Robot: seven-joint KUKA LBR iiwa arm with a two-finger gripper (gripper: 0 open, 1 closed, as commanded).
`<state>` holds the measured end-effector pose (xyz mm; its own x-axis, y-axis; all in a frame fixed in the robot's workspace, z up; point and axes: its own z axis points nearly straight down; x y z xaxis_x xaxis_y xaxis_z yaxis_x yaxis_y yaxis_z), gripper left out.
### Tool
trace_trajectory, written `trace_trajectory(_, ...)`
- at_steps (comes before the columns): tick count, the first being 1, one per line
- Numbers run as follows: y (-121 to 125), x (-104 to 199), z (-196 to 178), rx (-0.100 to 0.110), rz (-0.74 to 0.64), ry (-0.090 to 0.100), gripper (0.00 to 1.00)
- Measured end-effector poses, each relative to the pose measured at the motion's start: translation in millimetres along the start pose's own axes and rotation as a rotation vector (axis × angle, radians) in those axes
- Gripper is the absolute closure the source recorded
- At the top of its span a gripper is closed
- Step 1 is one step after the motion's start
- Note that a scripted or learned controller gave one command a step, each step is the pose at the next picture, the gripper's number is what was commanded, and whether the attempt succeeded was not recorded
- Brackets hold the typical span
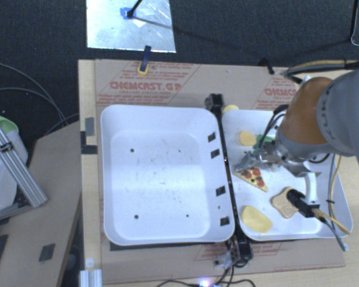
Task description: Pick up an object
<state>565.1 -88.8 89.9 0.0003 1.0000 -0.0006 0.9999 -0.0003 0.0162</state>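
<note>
Nearest the camera, along the front of the right bin [341, 220], lie a yellow chip-shaped piece [256, 219] and a tan toast slice [282, 202]; a black fitting with a yellow cable reaches in beside the toast. Just behind them sits a pizza slice [253, 177], a wedge with red dots, tilted with its tip pointing toward the front right.

The gripper [252, 161] is low over the middle of this bin, its metal tips right at the back edge of the pizza slice. Whether they touch it, or how wide they stand, I cannot tell: the tips blur together with the slice and the wrist hides much of them. Nothing is visibly caught between them.

Farther back is a pale yellow round piece [247, 138], with a small green item [262, 140] beside it, partly under the arm [323, 118]. At the far corner, on the divider between the 2 bins, rests a small yellow ball [230, 109]. The left bin [116, 124] lies alongside.

As a judgement: the approach looks done and the pizza slice seems the target, being nearest the tips. Closing, securing and lifting are all left; every object lies flat in the bin, so no pick is made yet.
</note>
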Motion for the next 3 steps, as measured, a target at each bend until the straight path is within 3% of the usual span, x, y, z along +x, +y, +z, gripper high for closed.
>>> trace_trajectory(1,2.2,1.1,-11.3,-0.001,-0.003,0.002,1.00)
trace_trajectory(2,0.5,3.4,-25.3,0.015,-0.004,0.001,1.00)
trace_trajectory(3,32.8,5.3,-5.1,0.009,-0.005,0.000,1.00)
